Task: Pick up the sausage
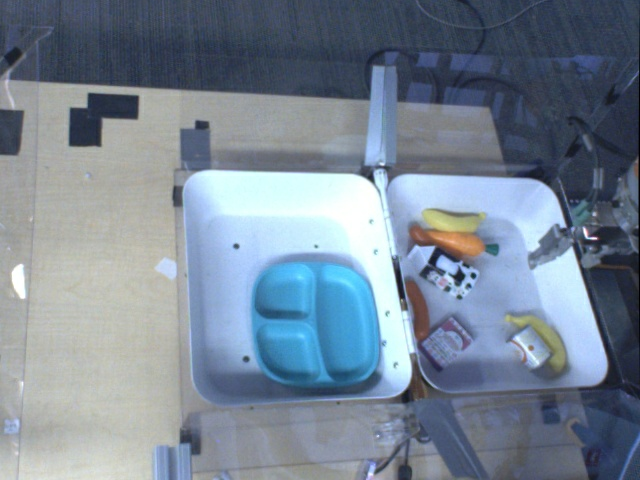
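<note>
The sausage lies ungrasped against the right bin's left wall, the pincer released nearby

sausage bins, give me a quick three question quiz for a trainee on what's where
1. True or false: the sausage lies in the right bin, against its left wall.
2. Which bin holds the blue tray? A) left B) right
3. Fill in: the carrot lies just below a yellow ____.

Key
1. True.
2. A, the left bin.
3. Banana. A second banana lies near the right bin's front right corner, and the claw sits at that bin's right edge, away from the sausage.
</note>
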Robot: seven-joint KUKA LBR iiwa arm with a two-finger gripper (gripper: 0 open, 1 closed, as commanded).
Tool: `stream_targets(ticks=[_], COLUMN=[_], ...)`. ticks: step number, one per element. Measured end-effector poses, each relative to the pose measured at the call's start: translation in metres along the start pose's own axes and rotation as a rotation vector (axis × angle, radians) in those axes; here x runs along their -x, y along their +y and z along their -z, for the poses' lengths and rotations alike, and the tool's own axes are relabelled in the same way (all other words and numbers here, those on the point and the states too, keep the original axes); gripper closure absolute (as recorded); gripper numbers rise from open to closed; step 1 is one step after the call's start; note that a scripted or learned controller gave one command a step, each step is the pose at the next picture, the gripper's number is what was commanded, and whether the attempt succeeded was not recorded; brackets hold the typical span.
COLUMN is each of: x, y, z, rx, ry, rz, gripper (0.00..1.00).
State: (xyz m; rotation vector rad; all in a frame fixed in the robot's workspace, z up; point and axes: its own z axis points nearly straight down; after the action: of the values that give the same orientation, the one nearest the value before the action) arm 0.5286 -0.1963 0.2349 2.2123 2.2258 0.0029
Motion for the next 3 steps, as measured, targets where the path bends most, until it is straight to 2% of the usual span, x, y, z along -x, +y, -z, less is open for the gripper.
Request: stream_targets(ticks=[1,2,3], x=[-0.102,-0.102,-0.104], y=[-0.018,-0.034,0.037], z=[-0.064,-0.139,-0.145], rx=[0.000,0.004,0.010], ry=[0.001,0.000,0.000], rz=[0.162,0.180,-0.007], gripper=[0.00,0.00,0.00])
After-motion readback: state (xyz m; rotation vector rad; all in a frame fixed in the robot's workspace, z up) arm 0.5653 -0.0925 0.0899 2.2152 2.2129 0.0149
